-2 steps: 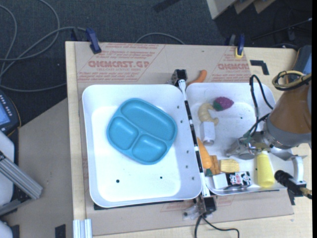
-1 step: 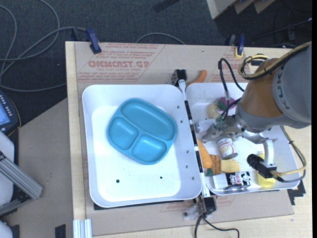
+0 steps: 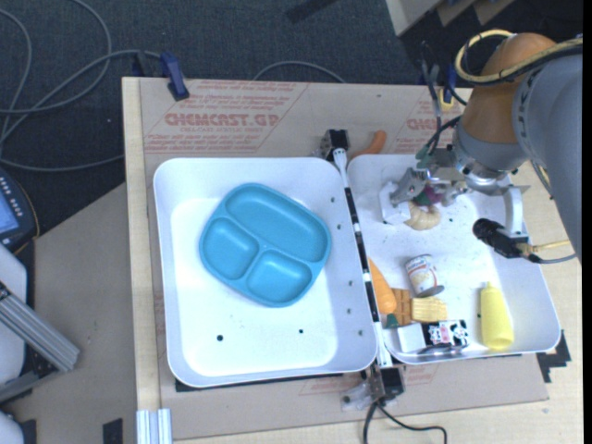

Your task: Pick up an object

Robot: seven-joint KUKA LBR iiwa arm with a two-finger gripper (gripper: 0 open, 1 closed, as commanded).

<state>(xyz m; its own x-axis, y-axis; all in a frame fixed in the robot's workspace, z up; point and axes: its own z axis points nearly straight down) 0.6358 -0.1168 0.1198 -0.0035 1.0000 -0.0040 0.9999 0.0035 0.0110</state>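
Objects for picking all lie in the right-hand shallow white bin (image 3: 546,294), and the nearest to the two-finger gripper (image 3: 418,189) is a small pale tan rounded lump (image 3: 425,217), sitting just below and touching or nearly touching the tool in the bin's upper part. Whether anything sits between the gripper's tips cannot be told from this slant, nor how far apart they stand. The grey arm with its orange band (image 3: 495,109) reaches in from the right, over the bin's far corner. Lower down, well apart from the tool, stand a small white can with a red label (image 3: 421,274), a yellow squeeze bottle (image 3: 495,315) with its long axis running up and down the bin near the right wall, and an orange carrot-shaped piece (image 3: 382,289) along the left wall. Open floor lies around the lump to its right and below, so a descent there looks unobstructed. The left bin (image 3: 176,248) carries a blue divided plastic plate (image 3: 265,244).
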